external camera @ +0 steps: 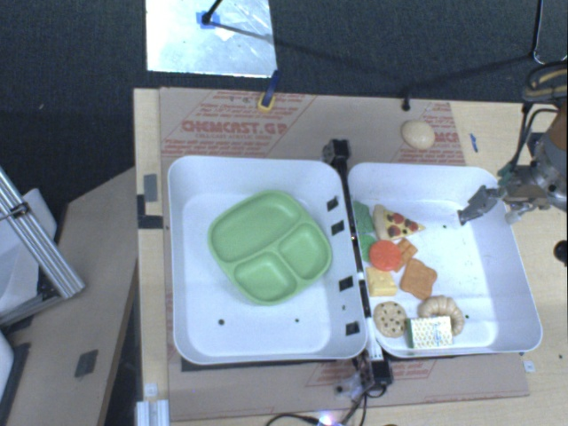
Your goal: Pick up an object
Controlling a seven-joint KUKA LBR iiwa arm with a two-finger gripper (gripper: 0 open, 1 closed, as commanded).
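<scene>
White bins [266, 174] number two (one green tray [270, 247]); gripper [473, 207] empty, fingers apart

We see a green divided plate [270, 257] lying in the left white bin [191, 238], a beige egg-shaped object [417, 133] on the cardboard-covered surface [231, 124], and a shiny foil sheet [177, 25] beyond.

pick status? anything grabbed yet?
Done: nothing looks lifted; the pizza slice, cookie and croissant all lie in the right bin, and the green plate sits in the left bin. In hand: the pincer sits at the right bin's upper right, apart from the food, with nothing between its fingers. Left: descend, grasp, lift.
</scene>
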